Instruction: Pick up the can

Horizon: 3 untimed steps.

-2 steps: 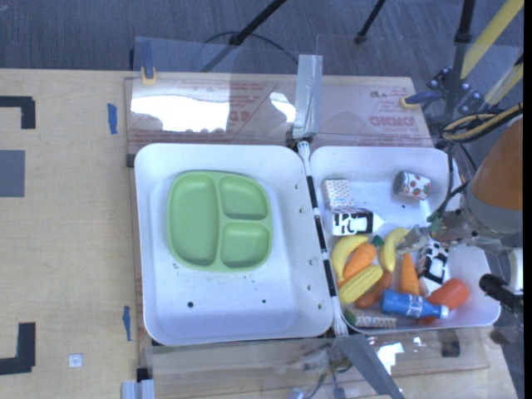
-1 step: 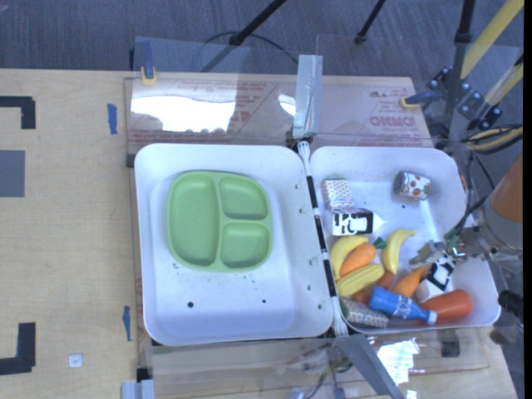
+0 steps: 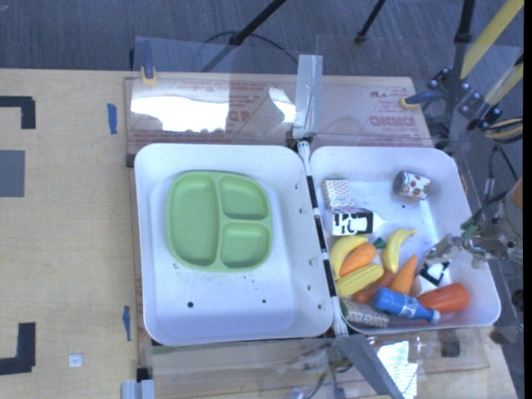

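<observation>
Here, the can (image 3: 411, 185) is lying on its side at about 1 o'clock in the right bin (image 3: 453, 166), on bare white floor and apart from the other things. At its 9 o'clock a small patterned box (image 3: 337, 194) is sitting near the bin's left wall, and just below that a black-and-white box (image 3: 353, 222) is resting. From the can's 6 o'clock downward a heap is crowding the bin's lower half: a banana (image 3: 401, 245), a carrot (image 3: 358, 258), a blue bottle (image 3: 401, 305) and a red-orange piece (image 3: 446, 297), touching or overlapping one another.

The gripper (image 3: 446, 247) is reaching in from 3 o'clock and hanging at the can's 5 o'clock, near the right wall and above the heap's edge, clear of the can. It is blurring into the clutter, so I cannot tell whether it is released or clenched; nothing seems to be sitting in it.

In the left bin (image 3: 158, 306) a green divided plate (image 3: 219, 220) is lying toward 11 o'clock.
</observation>
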{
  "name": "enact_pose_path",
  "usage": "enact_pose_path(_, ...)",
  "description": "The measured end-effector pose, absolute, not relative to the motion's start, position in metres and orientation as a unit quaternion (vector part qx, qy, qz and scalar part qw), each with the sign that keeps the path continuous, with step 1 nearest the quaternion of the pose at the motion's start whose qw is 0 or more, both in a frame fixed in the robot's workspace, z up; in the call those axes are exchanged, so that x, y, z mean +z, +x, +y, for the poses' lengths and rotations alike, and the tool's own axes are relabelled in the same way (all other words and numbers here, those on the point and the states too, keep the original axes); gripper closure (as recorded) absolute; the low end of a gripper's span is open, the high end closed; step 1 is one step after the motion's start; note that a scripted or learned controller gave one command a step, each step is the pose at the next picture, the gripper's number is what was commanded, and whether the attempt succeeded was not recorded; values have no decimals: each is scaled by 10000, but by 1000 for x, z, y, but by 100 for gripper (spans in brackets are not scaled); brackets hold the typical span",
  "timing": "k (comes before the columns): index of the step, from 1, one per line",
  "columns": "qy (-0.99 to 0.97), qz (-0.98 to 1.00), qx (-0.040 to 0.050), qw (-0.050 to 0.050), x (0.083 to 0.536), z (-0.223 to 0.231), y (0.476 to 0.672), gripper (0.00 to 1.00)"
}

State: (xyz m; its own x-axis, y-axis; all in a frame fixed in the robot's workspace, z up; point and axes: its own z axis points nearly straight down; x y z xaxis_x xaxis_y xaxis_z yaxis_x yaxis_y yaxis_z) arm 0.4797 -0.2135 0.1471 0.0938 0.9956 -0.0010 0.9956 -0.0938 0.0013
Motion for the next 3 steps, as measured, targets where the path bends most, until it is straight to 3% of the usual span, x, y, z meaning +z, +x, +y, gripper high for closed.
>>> enact_pose_path(1,7309,6824,41,26,89,-196,483,0)
enact_pose_path(2,7323,6809,49,47,100,-198,484,100)
enact_pose_path(3,7956,6058,-5,0,244,-144,493,100)
